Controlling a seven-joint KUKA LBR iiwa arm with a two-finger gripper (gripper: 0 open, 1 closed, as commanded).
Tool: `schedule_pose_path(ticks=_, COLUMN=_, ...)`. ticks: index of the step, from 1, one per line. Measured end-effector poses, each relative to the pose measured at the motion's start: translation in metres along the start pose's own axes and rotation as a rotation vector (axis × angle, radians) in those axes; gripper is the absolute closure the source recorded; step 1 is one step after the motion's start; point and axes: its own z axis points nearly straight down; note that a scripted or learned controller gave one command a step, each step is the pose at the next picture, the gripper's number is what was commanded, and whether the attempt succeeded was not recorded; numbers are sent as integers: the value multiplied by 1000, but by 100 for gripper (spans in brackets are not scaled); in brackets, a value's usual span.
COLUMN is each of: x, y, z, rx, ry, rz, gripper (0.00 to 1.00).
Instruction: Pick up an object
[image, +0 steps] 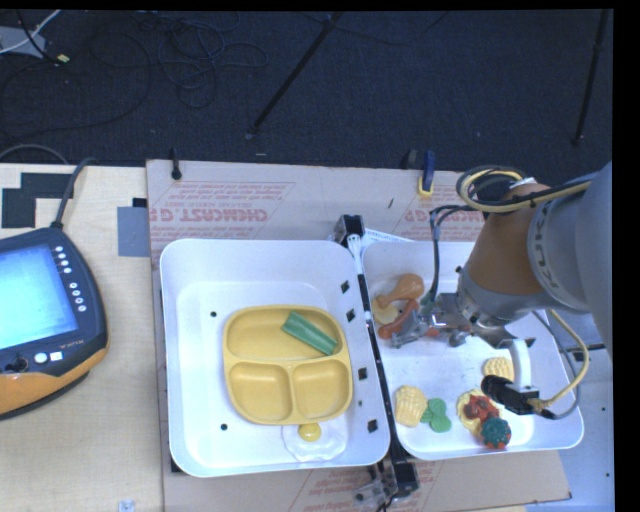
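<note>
Two bins sit side by side on my desk (120, 215). The left bin (190, 300) holds a divided tray (285, 385), with a bean pod (309, 333) in the tray's rear compartment and a fried egg (312, 436) just in front of the tray. My arm reaches into the right bin (560, 435) from the right, and my pincer (408, 326) sits low at its rear left, right at a croissant (400, 292). Along the front (nearest the camera) lie a corn cob (410, 405), a leaf (435, 414) touching it, and a small heap of food (485, 415) to their right. A tablet (40, 310) lies far left.
</note>
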Motion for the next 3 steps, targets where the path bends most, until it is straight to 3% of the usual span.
schedule_pose_path(ticks=1, x=-26, y=35, z=0, rx=1, ry=0, rz=-3, gripper=0)
schedule_pose_path(ticks=2, x=-26, y=34, z=-10, rx=3, ry=2, rz=-2, gripper=100)
schedule_pose_path(ticks=3, x=63, y=48, z=-105, rx=-4, ry=2, rz=-6, gripper=100)
